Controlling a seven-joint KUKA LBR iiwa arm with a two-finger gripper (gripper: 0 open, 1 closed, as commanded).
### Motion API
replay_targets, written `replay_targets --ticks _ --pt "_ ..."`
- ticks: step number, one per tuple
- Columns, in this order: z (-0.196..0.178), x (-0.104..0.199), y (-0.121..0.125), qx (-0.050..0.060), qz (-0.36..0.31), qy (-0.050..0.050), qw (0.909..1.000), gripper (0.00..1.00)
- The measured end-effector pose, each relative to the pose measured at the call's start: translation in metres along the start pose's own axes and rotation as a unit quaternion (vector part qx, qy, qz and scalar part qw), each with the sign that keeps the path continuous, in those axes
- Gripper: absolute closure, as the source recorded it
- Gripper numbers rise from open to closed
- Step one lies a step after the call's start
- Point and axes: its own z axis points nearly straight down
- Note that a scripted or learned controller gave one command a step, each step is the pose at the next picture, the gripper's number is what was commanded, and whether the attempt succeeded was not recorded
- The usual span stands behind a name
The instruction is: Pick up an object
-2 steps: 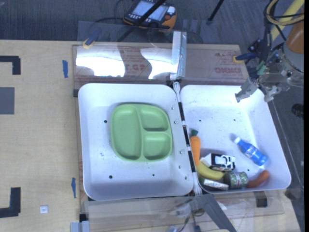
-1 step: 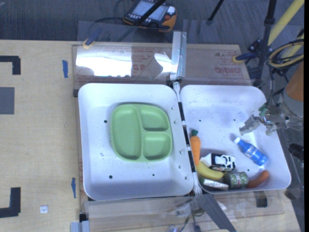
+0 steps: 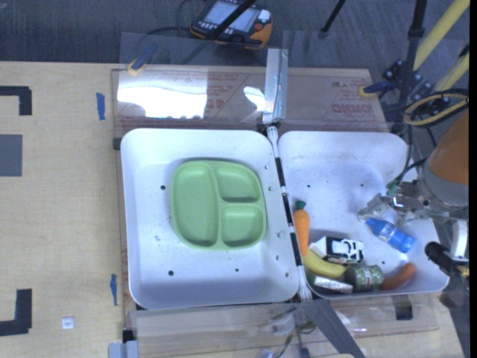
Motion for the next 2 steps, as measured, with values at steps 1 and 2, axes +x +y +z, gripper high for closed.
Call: replay_targets --ticks 1,2 --pt "0.0037 -0.0027 -0.0306 0.001 0.033 0.0 0.9994 0.0" --pt "0.0001 -0.0084 -0.0328 0.004 0.037 -0.005 0.9993 1.0"
